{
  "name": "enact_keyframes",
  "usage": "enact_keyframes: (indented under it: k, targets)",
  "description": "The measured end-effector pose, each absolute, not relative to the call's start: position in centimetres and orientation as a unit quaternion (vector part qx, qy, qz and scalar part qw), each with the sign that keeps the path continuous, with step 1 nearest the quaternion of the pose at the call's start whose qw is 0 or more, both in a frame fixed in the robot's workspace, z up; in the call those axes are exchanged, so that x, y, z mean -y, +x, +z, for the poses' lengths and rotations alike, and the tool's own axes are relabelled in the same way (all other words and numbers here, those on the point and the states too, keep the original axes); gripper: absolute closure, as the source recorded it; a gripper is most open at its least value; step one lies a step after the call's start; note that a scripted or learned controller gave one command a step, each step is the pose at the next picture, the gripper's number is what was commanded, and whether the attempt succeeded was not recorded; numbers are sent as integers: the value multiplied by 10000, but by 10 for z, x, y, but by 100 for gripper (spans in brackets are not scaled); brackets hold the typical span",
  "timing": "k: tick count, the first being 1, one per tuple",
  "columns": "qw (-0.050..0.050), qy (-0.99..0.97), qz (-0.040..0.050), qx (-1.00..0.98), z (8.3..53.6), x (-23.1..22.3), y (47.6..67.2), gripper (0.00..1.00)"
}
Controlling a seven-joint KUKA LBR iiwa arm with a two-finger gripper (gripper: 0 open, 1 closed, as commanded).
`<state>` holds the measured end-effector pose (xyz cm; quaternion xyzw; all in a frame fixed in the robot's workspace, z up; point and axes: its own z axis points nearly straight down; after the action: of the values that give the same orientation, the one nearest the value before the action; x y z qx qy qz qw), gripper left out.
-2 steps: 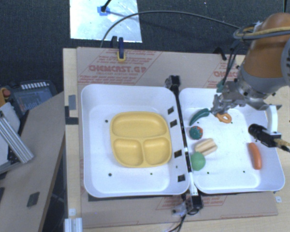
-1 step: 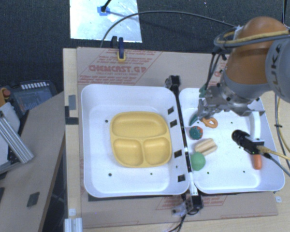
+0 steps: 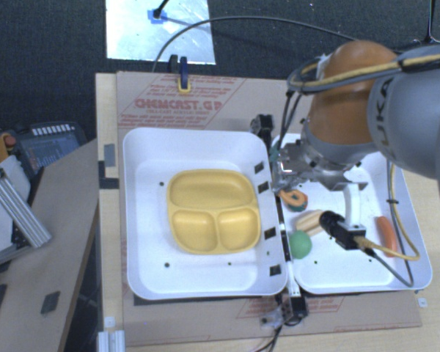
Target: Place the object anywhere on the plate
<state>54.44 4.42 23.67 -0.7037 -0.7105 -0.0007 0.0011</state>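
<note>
Brown cardboard sheet (image 3: 205, 310) printed with red lettering covers the bench and shows at its front edge, under the two white bins. On it, the left bin (image 3: 143, 218) holds a yellow plate (image 3: 209, 211) with three compartments, lying flat near the bin's middle. Alongside, the right bin (image 3: 352, 273) holds the loose things: a green ball (image 3: 301, 245) against the dividing wall, a tan piece (image 3: 310, 221) just behind it, an orange-and-green slice (image 3: 293, 197), possibly a toy fruit half, and an orange-red stick (image 3: 386, 233) well apart toward the right wall. None of them is on the plate.

From the right, the grey arm bends low over the right bin, and its gripper (image 3: 284, 169) sits by the dividing wall, just behind the slice; whether it is open or closed cannot be told.

Behind the bench, dark carpet carries a shiny metal sheet (image 3: 158, 17). To the left stand a pale side table (image 3: 59, 226), a grey handheld controller (image 3: 40, 149) and an aluminium rail (image 3: 11, 200)
</note>
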Motion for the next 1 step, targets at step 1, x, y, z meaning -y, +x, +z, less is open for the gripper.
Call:
enact_keyframes:
  k: [1]
  targets:
    - [2,-7037,-12,7105,234,-103,542,100]
